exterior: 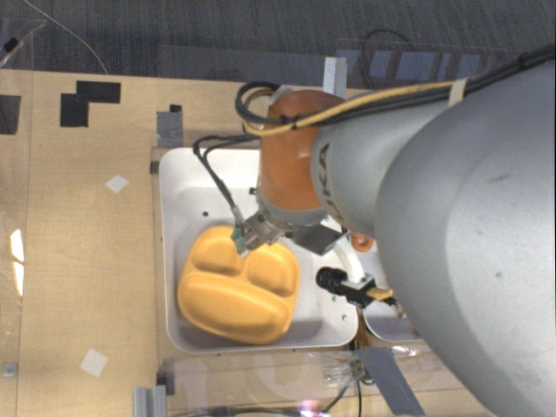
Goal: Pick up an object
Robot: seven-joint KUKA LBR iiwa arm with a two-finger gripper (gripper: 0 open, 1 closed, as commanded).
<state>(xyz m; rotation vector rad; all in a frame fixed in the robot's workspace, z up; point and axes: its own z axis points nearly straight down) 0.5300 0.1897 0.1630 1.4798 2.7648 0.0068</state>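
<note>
Wooden bench (78, 233) fills the left of the frame, with a white bin (178, 198) at lower centre. Inside it, toward the bottom, lies a yellow lobed object (236, 292). From the right, the arm (452, 207) reaches in; its gripper (248, 237) sits at the object's upper edge, its opening impossible to tell.

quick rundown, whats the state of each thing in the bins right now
yellow cushion: lying flat in the left bin, at its front
left bin: bare white floor behind the cushion
hand: low over the cushion's back edge, at or very near its surface
arm: stretched in from the right, covering most of the right bin
</note>
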